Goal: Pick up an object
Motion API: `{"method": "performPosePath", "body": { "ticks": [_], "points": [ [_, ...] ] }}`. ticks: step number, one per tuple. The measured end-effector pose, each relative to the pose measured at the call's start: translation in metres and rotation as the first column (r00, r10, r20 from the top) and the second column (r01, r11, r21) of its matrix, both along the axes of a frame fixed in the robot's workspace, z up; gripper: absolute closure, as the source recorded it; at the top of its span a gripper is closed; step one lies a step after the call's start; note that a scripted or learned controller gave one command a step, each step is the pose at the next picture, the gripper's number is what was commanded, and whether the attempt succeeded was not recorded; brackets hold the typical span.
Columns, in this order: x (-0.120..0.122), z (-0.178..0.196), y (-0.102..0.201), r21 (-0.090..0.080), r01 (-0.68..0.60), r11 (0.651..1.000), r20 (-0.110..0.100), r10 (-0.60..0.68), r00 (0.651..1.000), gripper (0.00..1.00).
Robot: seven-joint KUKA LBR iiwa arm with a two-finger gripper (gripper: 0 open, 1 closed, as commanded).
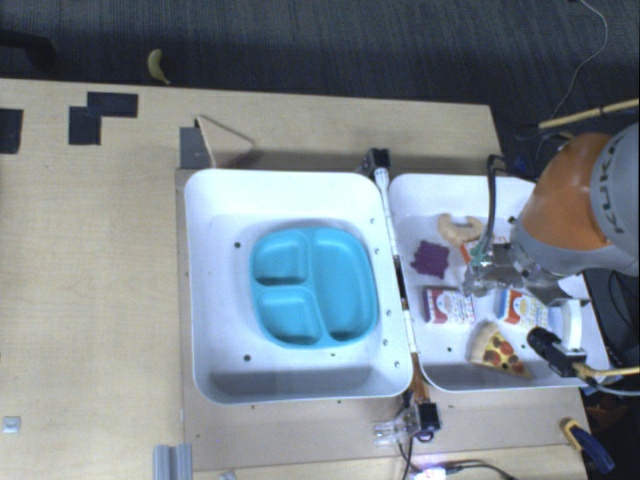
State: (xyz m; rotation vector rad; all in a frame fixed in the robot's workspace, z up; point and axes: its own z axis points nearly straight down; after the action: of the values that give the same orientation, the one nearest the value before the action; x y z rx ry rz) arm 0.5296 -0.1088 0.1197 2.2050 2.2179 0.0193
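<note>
My gripper (479,272) hangs low in the right bin (420,196), near its middle. Right under and left of it lies a red and white carton (447,306). A purple toy (431,259) sits to the gripper's left, and a tan pretzel-like piece (458,230) lies just behind it. A pizza slice (496,351) rests at the bin's front. A white and orange packet (520,310) lies partly under the wrist. Nothing shows clearly between the fingers.
The left bin (215,298) holds a blue divided plate (313,285). The grey arm with its orange band (565,208) covers the right bin's right side. Black tape marks (98,114) lie on the bench at far left.
</note>
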Motion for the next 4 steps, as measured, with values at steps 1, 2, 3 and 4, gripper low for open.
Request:
{"method": "performPosePath", "body": {
  "ticks": [1,2,3,4],
  "points": [
    [0.000,0.000,0.000,0.000,0.000,1.000,0.000,0.000,1.000,0.00],
    [-0.036,-0.029,0.010,0.000,0.005,1.000,0.003,-0.005,1.000,0.00],
    [-0.034,-0.017,0.008,-0.005,0.005,1.000,0.010,-0.005,1.000,1.00],
    [0.034,-0.001,0.019,0.001,0.001,1.000,-0.015,-0.001,1.000,1.00]
  ]
}}
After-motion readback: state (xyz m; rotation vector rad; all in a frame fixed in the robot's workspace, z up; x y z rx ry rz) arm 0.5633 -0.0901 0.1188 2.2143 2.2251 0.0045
